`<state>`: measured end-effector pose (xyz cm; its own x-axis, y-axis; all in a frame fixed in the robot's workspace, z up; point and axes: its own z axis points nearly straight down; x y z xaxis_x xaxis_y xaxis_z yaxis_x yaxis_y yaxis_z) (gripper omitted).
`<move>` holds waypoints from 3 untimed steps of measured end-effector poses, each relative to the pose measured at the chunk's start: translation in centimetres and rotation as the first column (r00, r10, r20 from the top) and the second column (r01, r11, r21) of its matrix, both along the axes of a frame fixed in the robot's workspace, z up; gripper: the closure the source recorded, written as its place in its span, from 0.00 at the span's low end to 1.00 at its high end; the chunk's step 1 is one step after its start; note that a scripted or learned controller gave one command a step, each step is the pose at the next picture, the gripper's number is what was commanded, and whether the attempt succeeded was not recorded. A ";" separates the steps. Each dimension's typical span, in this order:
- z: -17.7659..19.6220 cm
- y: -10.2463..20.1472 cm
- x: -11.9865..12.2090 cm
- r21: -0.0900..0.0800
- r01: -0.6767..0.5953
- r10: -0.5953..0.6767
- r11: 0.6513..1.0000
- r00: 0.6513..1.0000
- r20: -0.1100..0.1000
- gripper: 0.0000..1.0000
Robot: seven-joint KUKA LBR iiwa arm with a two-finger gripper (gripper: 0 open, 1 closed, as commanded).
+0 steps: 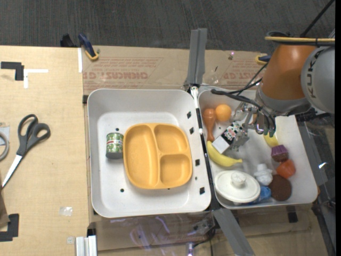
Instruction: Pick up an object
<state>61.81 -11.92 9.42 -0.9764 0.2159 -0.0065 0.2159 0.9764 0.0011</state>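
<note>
Right bin [303, 159], tool [241, 135] fingers blurred

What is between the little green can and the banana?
In the camera view, the yellow divided plate lies between the green can and the banana.

Two white bins [96, 159] sat side by side on the bench [42, 196]. The left held one yellow divided plate [157, 156] and one green can [114, 145]. The right held one banana [222, 157], one orange [223, 112], one white lidded bowl [237, 185] and perhaps four other small items. One pair of scissors [24, 143] lay on the bench.
</note>
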 end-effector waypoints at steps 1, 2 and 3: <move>0.2 2.0 -0.9 -0.005 0.081 -0.081 0.997 0.997 0.005 0.00; 0.1 1.9 -0.5 -0.004 0.127 -0.127 0.992 0.992 0.001 0.00; 0.2 1.9 -1.7 -0.005 0.208 -0.208 0.978 0.978 0.006 0.00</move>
